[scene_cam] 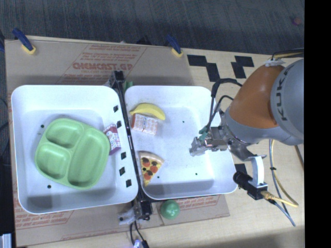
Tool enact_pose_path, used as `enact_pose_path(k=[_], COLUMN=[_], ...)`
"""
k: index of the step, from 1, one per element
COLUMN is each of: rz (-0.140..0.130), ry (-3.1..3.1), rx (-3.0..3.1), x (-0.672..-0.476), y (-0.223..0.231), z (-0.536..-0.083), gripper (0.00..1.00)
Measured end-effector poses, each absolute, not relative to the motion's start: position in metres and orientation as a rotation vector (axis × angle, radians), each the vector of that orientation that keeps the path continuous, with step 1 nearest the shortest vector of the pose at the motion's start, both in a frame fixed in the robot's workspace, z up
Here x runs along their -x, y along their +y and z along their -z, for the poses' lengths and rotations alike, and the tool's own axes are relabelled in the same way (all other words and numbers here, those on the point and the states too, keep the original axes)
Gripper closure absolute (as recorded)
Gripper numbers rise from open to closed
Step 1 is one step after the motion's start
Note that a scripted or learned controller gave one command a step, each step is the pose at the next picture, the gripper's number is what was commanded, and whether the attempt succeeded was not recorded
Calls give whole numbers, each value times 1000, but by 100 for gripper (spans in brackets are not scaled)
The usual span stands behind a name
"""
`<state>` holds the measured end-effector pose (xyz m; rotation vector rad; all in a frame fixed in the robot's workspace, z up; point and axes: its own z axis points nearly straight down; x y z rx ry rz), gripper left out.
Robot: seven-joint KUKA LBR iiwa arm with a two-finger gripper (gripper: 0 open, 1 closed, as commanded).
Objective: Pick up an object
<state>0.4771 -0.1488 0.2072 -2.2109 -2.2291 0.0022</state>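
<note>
Gripper (198, 146) low over the right bin (176, 187), fingers' spread impossible to tell, nothing visibly held. Banana (148, 110), carton (143, 124) and pizza slice (149, 167) lie well left of it; pickup not done.

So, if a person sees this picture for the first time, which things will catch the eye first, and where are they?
The big grey arm with its orange band comes in from the right, its gripper low over the right bin. Next is the green divided plate, which takes up much of the left bin. Then the bright small things near the right bin's left side: a banana and a pizza slice.
</note>
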Motion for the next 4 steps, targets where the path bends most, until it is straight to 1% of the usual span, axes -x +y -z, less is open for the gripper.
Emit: enact_pose_path(k=[1, 2, 3, 4], rz=[-1, -2, -2, -3], ry=[-2225, -2229, -2230, -2230], rx=[2217, 2211, 2211, 2212], x=[-477, -477, -477, -477], y=[-180, -136, -104, -104], z=[-235, -236, -229, -229], gripper=[100, 100, 100, 0])
